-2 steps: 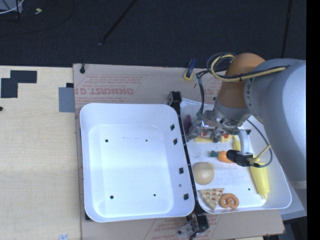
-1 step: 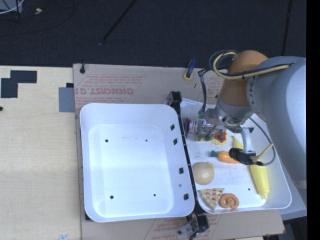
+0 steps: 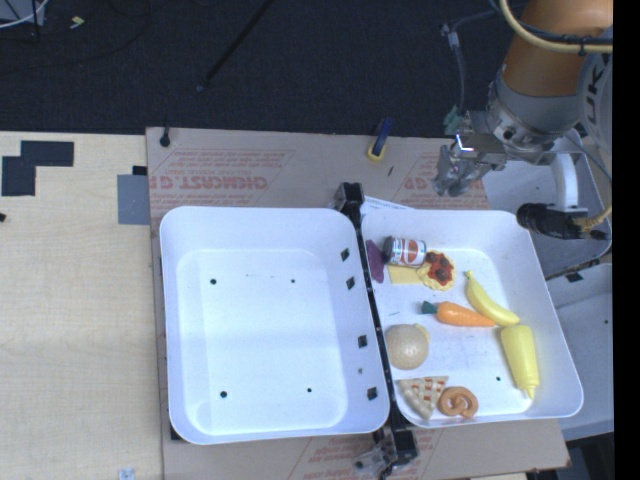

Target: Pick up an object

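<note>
My gripper hangs above the far edge of the right bin, beyond the toy food in it. That bin holds a small red and white can, a purple piece, a pizza slice, a yellow banana, an orange carrot, a corn cob, a tan bun, a waffle wedge and a pretzel. Nothing is seen between the fingers.
The left bin sits beside the right one, joined by a black divider. Both rest on a cardboard sheet. A blue and yellow clip lies at the sheet's far edge. Cables hang right of the arm.
</note>
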{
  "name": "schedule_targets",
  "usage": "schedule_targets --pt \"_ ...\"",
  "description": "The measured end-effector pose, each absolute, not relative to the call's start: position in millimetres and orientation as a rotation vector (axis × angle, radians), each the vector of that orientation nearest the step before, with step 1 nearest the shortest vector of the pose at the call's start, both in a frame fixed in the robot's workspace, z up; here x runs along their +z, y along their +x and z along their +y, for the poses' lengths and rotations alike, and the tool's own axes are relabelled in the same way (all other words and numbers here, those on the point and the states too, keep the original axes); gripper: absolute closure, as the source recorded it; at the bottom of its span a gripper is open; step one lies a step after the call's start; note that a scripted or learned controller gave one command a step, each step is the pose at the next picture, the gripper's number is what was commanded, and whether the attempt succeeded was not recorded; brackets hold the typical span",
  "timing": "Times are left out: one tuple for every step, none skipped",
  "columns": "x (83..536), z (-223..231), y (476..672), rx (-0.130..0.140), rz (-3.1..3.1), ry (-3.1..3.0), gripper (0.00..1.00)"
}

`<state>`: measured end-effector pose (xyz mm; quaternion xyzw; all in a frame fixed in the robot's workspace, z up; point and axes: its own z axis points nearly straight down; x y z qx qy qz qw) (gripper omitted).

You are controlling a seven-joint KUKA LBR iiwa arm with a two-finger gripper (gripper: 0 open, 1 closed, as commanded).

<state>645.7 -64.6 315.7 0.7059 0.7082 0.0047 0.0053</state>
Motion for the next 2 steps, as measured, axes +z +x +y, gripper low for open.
schedule_targets --pt "478.6 0.5 644.5 0.019 2.223 2.205 1.0" --pt "539.9 5.8 632.8 0.0 2.224 2.219 1.0"
